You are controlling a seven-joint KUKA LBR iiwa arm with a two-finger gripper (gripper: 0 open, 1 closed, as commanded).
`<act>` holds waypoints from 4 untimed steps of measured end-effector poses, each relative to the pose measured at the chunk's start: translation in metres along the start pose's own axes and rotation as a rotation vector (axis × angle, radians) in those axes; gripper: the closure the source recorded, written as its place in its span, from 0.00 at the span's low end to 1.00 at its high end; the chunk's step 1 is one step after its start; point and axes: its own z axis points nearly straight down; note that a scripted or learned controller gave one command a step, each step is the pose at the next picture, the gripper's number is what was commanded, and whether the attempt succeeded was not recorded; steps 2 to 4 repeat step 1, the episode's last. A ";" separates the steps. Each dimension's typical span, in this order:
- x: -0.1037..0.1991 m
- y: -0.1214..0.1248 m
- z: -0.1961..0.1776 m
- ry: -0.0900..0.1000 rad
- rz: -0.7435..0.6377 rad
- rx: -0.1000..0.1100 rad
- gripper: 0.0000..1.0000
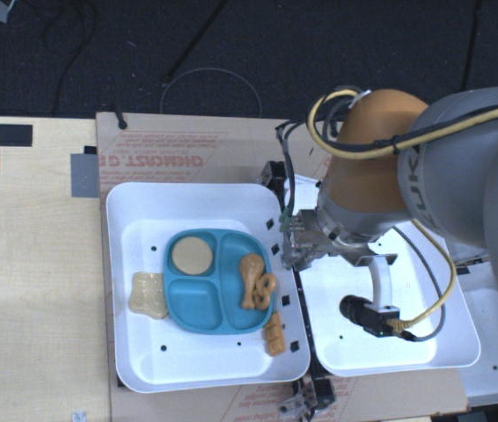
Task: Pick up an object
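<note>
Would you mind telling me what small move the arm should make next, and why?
Probably shift left over the left bin: the gripper hangs by the divide between bins, while the pretzel and other food lie there on and around the blue tray.

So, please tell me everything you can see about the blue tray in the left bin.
The blue tray looks like smooth plastic, with rounded corners and raised ridges that split it into three compartments. It lies flat on the floor of the left white bin, turned slightly askew. A round tan disc sits in its upper left compartment, and a brown pretzel-like piece lies in the right one. The lower left compartment shows only bare blue. A pale beige piece touches its left edge, and a small brown piece lies at its lower right corner.
</note>
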 end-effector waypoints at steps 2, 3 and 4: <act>0.059 -0.020 0.001 -0.001 0.001 0.000 1.00; 0.059 -0.020 0.001 -0.001 0.001 0.000 1.00; 0.059 -0.020 0.001 -0.001 0.001 0.000 1.00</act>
